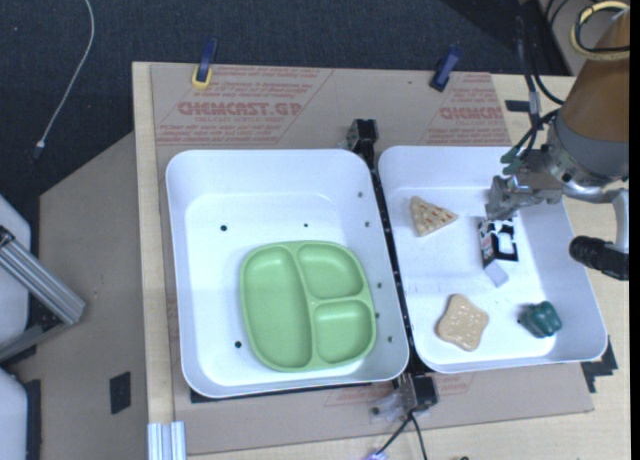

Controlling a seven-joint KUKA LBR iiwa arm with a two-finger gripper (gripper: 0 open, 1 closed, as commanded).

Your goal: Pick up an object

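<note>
Arm (600, 98) comes in from the right, grey body with the orange band showing at the upper right, wrist over the back half of the right bin (570, 348). Gripper (497, 248) points down into that bin, fingertips low near the bin floor, roughly mid-bin toward the right side. Finger state: can't tell, the black-and-white tip hardware blurs together from this angle and nothing is visibly between the fingers. Candidates to pick, all in the right bin: triangular cracker-like piece (431, 216) at the back left of the bin, well left of the gripper and apart from it; tan toast-shaped piece (462, 322) at the front, lying flat, below and left of the gripper, not touching it; small dark teal object (541, 319) at the front right, near the bin's right wall, apart from the toast piece and from the gripper. Left bin (200, 198) holds a green divided plate (306, 304), three compartments, lying flat in the front half, slightly rotated. The two bins sit side by side, touching along a dark centre seam, on a cardboard sheet (300, 98) with red print. Blue clamps (205, 61) at the sheet's back edge, left and right.
</note>
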